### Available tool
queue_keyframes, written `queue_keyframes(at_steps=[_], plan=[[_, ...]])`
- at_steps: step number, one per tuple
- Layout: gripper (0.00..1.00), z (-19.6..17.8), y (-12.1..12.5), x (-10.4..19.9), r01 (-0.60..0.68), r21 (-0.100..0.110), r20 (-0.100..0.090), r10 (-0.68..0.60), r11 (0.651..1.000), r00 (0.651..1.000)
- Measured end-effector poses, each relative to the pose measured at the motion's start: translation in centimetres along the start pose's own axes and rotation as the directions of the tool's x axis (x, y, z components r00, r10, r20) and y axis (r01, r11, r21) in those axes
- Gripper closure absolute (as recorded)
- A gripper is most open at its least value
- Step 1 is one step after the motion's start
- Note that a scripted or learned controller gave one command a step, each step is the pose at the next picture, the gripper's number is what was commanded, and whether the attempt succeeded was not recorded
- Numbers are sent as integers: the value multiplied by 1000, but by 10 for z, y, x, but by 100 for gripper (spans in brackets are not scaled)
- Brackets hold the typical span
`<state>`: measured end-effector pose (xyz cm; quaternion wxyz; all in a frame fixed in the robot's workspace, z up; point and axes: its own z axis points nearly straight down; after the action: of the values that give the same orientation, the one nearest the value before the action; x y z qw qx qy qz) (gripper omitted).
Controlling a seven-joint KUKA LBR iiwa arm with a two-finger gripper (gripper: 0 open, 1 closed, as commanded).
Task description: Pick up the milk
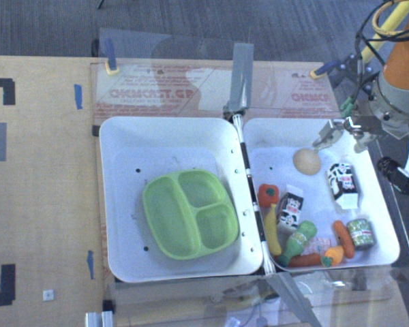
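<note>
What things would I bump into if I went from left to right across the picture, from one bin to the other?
Green plate → red pepper → small milk carton → egg → big milk carton → green can. The gripper hangs above the right bin's far edge.

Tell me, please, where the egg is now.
The egg lies in the right bin, near its far side, just below the gripper and left of a black-and-white milk carton.
</note>
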<state>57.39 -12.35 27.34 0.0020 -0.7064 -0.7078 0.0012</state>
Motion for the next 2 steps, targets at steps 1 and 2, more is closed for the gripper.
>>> queue_keyframes(at_steps=[1, 2], plan=[[0, 148, -22, -42, 3, -9, 0, -3, 1000, 1000], [100, 141, -24, -43, -2, -7, 1, 2, 1000, 1000]])
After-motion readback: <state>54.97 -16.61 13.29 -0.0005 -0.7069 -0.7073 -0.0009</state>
